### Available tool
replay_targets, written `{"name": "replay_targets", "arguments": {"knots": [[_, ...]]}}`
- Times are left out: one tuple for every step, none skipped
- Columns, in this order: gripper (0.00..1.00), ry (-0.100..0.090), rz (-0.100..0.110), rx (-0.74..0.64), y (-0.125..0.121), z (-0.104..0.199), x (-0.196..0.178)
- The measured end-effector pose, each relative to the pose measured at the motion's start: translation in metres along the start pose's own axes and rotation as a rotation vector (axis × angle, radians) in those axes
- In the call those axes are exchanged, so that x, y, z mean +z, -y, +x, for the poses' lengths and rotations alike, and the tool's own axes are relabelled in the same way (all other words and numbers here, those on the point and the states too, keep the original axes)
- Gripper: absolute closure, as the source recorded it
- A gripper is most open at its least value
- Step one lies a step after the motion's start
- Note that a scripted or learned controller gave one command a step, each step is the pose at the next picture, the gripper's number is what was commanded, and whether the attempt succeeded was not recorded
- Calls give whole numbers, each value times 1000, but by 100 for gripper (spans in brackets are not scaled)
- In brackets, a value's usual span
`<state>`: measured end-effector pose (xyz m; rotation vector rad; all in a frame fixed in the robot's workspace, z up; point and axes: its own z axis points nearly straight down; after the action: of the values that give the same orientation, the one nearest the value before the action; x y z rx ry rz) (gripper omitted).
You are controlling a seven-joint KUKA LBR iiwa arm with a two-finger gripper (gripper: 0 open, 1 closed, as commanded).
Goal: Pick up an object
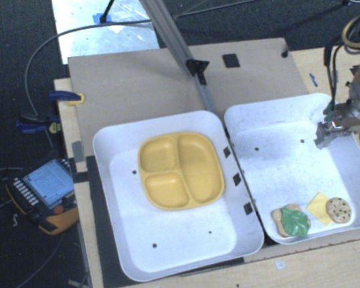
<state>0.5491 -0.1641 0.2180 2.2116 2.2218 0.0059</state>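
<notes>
In the right bin (284, 157), near its front edge, lie three small toy foods: a green leafy piece on a tan base (292, 220), a yellow cheese wedge (319, 209) and a round chocolate-chip cookie (339, 209). My gripper (327, 130) hangs over the right bin's far right side, well behind those pieces and apart from them. Nothing shows between its tips.
The left bin (130, 236) holds a yellow three-compartment plate (180, 170). A metal pole (172, 32) slants down to the gap between the bins at the back. Cables and a handheld controller (44, 195) lie left of the bench.
</notes>
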Motion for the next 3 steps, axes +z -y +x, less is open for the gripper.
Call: {"name": "replay_targets", "arguments": {"knots": [[100, 0, 1, 0, -3, -2, -44], [100, -2, 5, -5, -11, 57, -32], [100, -4, 5, -6, -23, 106, -37]]}}
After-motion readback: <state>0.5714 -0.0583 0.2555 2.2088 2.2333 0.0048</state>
